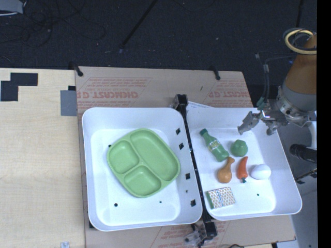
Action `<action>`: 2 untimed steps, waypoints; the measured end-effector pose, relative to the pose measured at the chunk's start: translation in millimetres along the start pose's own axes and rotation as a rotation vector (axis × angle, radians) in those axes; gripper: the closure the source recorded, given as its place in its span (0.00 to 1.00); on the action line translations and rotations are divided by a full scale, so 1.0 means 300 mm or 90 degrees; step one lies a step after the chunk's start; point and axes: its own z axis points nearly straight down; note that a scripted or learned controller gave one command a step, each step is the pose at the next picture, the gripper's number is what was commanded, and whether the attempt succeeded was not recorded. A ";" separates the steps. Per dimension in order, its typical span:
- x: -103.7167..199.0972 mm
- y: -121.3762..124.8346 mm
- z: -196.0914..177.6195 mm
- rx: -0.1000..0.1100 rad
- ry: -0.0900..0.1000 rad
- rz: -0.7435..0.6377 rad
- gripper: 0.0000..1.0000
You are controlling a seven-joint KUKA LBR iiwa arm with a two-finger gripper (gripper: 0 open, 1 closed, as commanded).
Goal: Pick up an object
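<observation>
The right bin [282,200] holds several small items: a green bottle [214,144], a round green fruit [239,148], an orange drumstick [225,170], a red-orange pepper [242,168], a white egg [260,172] and a patterned packet [221,197]. My gripper [256,128] hangs over the bin's far right corner, just above and to the right of the green fruit. It is open, with nothing between its fingers.
In the left bin [98,200] lies a green divided plate [143,161]. A black divider [189,164] runs between the two bins. Both bins rest on cardboard [155,87]. The grey and orange arm [301,81] stands at the right edge.
</observation>
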 end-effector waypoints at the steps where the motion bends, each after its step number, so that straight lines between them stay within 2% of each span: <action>1: 0.031 -0.022 0.190 0.001 0.001 0.000 0.00; 2: 0.043 -0.031 0.335 -0.001 0.001 0.001 0.00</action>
